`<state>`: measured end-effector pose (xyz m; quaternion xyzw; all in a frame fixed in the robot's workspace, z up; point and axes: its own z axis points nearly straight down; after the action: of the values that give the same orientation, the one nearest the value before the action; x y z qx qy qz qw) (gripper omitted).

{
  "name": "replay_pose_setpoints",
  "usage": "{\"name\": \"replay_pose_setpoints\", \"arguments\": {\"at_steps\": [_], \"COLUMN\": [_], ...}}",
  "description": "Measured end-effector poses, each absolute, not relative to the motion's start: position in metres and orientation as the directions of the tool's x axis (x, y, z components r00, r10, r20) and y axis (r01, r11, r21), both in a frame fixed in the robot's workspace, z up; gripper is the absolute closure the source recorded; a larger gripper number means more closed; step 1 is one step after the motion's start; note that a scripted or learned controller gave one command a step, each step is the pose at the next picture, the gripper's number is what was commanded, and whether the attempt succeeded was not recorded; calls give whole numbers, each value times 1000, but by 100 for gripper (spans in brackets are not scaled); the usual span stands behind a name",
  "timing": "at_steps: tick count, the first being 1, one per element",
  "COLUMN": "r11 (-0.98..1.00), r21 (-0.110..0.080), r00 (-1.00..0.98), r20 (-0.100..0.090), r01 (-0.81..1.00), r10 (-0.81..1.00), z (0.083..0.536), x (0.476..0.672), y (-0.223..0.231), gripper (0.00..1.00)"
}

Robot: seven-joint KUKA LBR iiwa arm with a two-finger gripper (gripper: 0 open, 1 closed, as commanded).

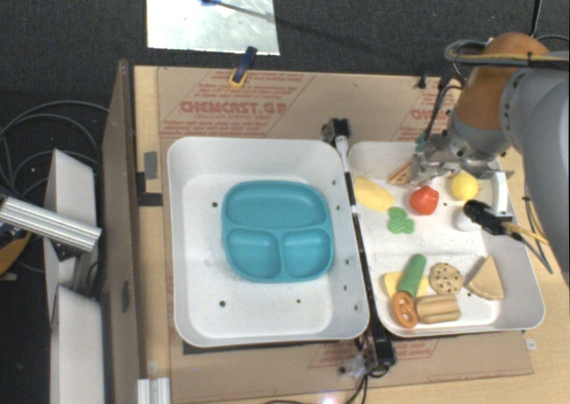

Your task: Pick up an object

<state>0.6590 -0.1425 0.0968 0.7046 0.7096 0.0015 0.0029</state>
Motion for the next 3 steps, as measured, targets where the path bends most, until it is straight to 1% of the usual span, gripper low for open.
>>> {"name": "replay_pose_setpoints", "arguments": {"at_steps": [1,2,3], "r11": [9,0,4], "r21": [5,-1,7], "r00": [-9,0,-4], "r20": [-2,-1,-2], "r01": [1000,1000,1000], "r10": [1000,1000,1000], "z": [96,84,97], "x": [659,635,638], "y": [-142,-152,-151], "gripper": [0,0,100]}}
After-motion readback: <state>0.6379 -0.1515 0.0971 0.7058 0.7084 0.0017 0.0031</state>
